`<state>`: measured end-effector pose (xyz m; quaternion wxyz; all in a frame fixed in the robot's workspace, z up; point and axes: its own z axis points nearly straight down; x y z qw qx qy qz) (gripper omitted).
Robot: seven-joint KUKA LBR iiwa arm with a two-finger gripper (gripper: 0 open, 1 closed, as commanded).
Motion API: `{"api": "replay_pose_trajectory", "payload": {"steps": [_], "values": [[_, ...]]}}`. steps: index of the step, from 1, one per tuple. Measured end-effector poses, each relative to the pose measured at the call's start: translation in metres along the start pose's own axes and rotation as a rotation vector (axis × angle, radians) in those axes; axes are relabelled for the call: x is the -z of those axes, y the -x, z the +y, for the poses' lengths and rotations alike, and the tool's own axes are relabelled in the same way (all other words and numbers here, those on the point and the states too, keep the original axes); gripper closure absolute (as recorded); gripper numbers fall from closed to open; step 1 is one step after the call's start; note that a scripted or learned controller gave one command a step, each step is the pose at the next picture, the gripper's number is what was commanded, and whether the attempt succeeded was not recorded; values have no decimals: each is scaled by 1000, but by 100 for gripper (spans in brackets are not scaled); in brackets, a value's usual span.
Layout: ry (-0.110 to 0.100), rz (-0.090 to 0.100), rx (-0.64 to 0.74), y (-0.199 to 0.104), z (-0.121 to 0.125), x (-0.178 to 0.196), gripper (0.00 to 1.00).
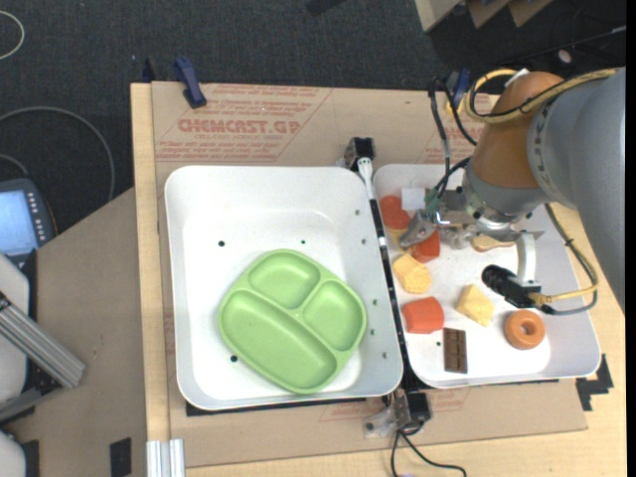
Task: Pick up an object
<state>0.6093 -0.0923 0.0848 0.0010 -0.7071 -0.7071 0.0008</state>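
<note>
Bins sit side by side on a brown cardboard sheet [248, 117]; the divider between them is the landmark here. Left of the divider, the left bin [199, 207] holds a green sectioned plate [291, 318], lying flat in the bin's lower half, close to the divider. Right of the divider, the right bin [571, 361] holds the small things. An orange-red block [394, 212] lies just beside the divider near its upper end. A yellow lump [412, 274] lies just right of the divider at mid-length, and a red block [424, 315] sits below it, also near the divider. A brown bar [454, 350] lies farther down and a little more to the right. A pale yellow wedge [477, 304] and an orange ring [525, 330] lie well right of the divider.

The grey arm with its orange band [512, 137] reaches over the right bin's upper part. Its gripper [425, 235] hangs low near the divider, right over a red piece [427, 247] that shows just at its tip, between the orange-red block and the yellow lump. How wide the tool stands cannot be told, nor whether it grips that piece.
</note>
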Motion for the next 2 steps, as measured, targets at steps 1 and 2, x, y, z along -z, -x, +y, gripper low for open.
{"api": "replay_pose_trajectory", "payload": {"steps": [1, 2], "values": [[2, 0, 0, 0, 1, 10, 100], [8, 3, 9, -97, -39, 105, 100]]}}
